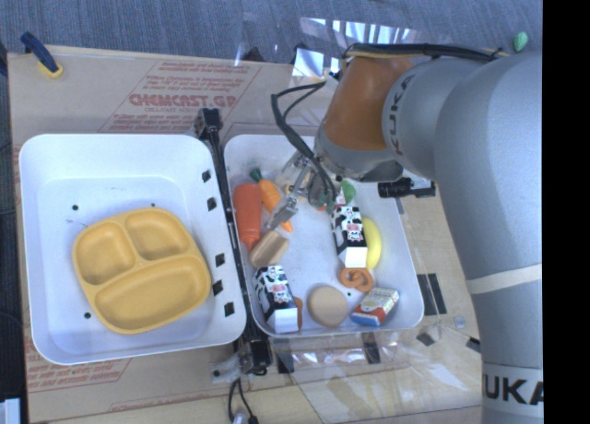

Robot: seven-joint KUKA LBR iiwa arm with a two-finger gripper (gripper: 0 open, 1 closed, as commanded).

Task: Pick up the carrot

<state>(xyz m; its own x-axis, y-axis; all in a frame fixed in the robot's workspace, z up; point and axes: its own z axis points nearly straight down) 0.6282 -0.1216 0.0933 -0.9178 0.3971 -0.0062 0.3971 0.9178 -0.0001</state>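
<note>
A: Gripper is down in the right bin, and from this angle I cannot tell how it is set or whether it has anything.

B: Where's the target from there?

A: The carrot lies just to the gripper's left in this view, long and orange, running along the bin's left wall. A smaller orange piece sits right by the tip, touching the carrot's upper end, with a bit of green above that.

B: Crowded spot.

A: Very. A tan block sits just below the gripper, against the carrot's lower end. Further out to the right, 1 cow-print carton and a banana. Further down, a pretzel, a round bun, a second cow-print carton and a red and white box. The other bin, past the carrot, holds a yellow divided plate.

B: Risks?

A: I'd say 2. It could close on the small orange piece or the tan block instead, since both crowd the tip. And the carrot hugs the wall, so it may just get shoved against the side rather than lifted.
</note>
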